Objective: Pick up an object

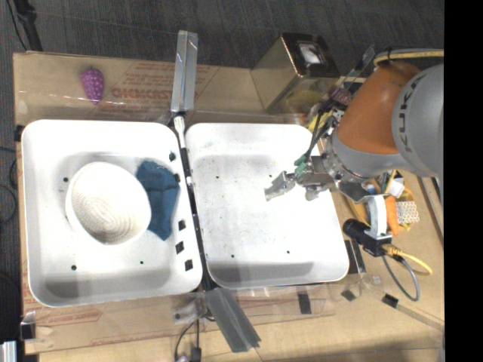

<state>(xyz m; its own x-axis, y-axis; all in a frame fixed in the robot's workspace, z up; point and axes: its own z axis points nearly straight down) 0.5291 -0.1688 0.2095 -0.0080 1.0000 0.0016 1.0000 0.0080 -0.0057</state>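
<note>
Arm over the right bin; objects lie in the left bin.

The gripper (281, 187) is positioned above the floor of the right bin (226, 240), reaching in from the right side, with the grey wrist and orange band behind it. The state of the fingers cannot be determined: they appear as a small grey shape with no readable gap, and nothing is visible between them. The left bin (45, 277) contains a white woven hat (109, 202) and a blue cloth (160, 194); the cloth touches the hat's right edge. A purple object (93, 84) rests on the bench (226, 89), beyond the left bin, well apart from the gripper.
</note>
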